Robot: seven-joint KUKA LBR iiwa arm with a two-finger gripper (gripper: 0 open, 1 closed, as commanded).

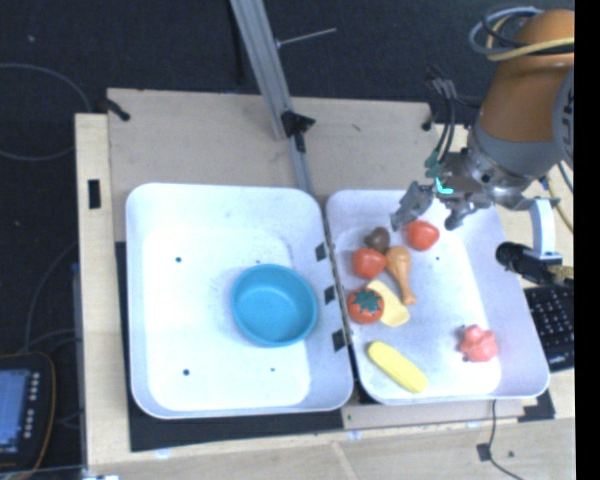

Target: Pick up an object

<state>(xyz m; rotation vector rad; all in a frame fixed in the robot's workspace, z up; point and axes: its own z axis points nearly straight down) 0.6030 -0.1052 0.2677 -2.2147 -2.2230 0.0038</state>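
Far to the gripper's left, in the other bin (160,228), sits one blue bowl (273,304). Nearer, below and left of the gripper, lie one brown lump (377,238), two red tomato-like toys (369,262), one tan drumstick (400,269) and, further down, one yellow banana-like piece (397,366). Directly under the gripper (435,208), whose fingers stand spread apart with nothing between them, rests a third red tomato-like toy (422,235), the likely target. It looks light, hard, smooth and round, so it may squirt out; pinching across its widest middle seems best. Below and right lies one pink toy (477,342).
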